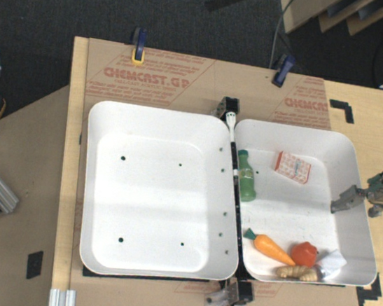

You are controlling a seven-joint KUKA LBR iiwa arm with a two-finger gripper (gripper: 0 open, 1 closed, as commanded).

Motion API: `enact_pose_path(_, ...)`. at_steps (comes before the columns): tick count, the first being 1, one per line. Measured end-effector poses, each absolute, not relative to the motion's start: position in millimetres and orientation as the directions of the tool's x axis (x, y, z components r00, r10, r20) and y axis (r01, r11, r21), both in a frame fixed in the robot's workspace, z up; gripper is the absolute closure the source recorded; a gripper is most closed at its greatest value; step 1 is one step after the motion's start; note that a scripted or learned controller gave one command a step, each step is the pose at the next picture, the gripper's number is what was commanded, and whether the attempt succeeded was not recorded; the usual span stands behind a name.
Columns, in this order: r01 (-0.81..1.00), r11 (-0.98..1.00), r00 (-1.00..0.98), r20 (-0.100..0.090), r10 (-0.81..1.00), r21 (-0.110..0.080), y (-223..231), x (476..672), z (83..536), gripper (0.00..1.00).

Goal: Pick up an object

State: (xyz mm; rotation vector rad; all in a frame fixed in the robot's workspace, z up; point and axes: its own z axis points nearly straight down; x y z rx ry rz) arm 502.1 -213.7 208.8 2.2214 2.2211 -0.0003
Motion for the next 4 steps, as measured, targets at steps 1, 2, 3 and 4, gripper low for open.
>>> enact_pose_path(1,1.000,0.008,-0.008,0.002,1.000,0.001,-152.2,556.9,167.6,0.00)
enact_pose_path(2,1.000,-0.005,0.005,-0.006,1.000,0.006,-206.8,528.1,226.7,0.00)
enact_pose_path(3,1.000,0.002,-0.002,-0.003,1.000,0.011,-178.1,489.9,323.9,0.00)
enact_pose_path(4,1.000,0.006,-0.006,-0.003,1.000,0.019,-133.4,489.0,457.2,0.00)
